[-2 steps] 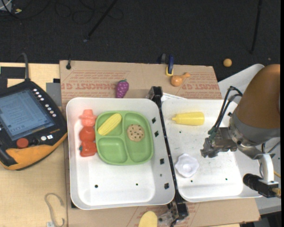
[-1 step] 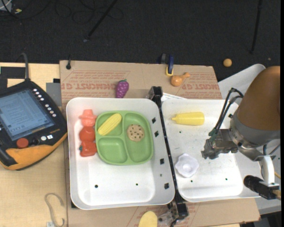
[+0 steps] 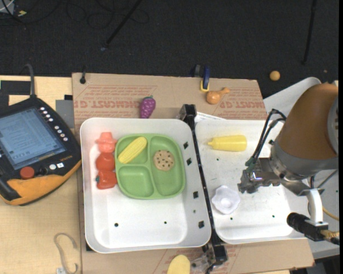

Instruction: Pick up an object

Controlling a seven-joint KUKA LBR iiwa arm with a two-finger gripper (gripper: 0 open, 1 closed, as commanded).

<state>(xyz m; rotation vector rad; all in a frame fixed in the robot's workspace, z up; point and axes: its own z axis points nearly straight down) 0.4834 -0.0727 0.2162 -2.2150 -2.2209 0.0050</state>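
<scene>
Camera view, looking down at a slant, takes in two shallow white bins side by side on a sheet of brown printed cardboard. From the right, the grey arm with its orange band reaches over the right-hand white bin, and the dark two-finger gripper sits low above that bin's floor, near its middle. Whether it is spread or pressed together cannot be told at this size, and nothing can be made out in its grasp.

Just to the lower left of the gripper lies a small clear crumpled plastic cup, close to it but apart. A yellow plastic squeeze bottle lies on its side near the far edge of the same bin, well apart from the gripper.

The left-hand white bin bears a green three-compartment plastic plate; a yellow toy corn cob lies in the plate's far-left compartment and a brown chocolate-chip cookie in its right one. A red and pink toy figure lies just beside the plate's left rim.

On the cardboard beyond the bins sit a purple toy grape bunch and a small orange toy gourd. A black and orange teach pendant rests on the bench to the left.
</scene>
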